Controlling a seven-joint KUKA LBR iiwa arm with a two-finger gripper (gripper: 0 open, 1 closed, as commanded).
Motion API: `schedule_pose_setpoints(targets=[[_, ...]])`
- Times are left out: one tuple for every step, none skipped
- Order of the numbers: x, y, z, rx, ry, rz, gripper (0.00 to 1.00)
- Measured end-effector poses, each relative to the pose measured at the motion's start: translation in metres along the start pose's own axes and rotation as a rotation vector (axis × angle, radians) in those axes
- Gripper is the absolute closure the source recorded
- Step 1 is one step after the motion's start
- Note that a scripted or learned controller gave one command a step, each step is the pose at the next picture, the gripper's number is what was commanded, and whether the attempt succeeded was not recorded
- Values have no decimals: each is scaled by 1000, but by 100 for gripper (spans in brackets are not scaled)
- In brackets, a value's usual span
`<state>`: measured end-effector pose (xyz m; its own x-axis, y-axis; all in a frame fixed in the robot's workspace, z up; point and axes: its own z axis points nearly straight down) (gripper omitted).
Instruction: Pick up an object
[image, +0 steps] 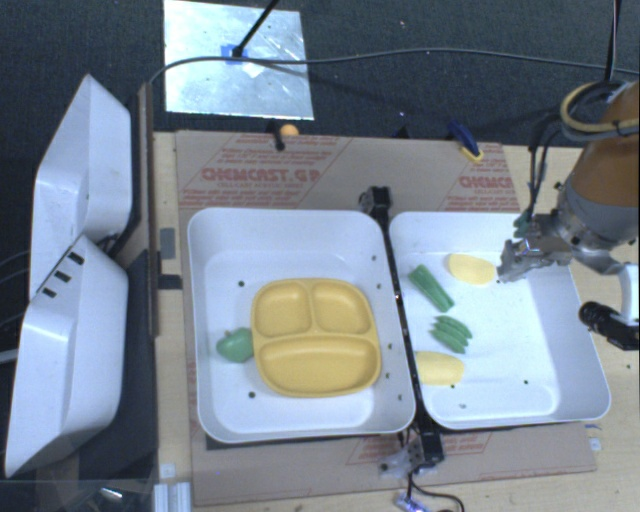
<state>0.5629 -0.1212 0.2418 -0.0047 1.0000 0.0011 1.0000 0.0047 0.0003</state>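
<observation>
Pale yellow oval piece lies just beside gripper, at its 9 o'clock, flat in right bin. Finger state: cannot tell.

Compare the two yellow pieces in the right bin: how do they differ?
The upper yellow piece lies at the bin's far side, right beside the hand; the lower yellow piece lies toward the near side, away from the hand. The upper looks paler, the lower deeper yellow. Both are small, flattish ovals lying crosswise.

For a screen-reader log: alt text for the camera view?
The end effector hovers beside a pale yellow piece in the right bin, which also holds two green pieces and another yellow piece. The left bin holds a yellow divided tray and a green piece.
</observation>
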Motion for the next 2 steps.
schedule_pose_setpoints(targets=[[55, 7, 12, 0, 0, -1, 100], [106, 15, 5, -1, 0, 0, 100]])
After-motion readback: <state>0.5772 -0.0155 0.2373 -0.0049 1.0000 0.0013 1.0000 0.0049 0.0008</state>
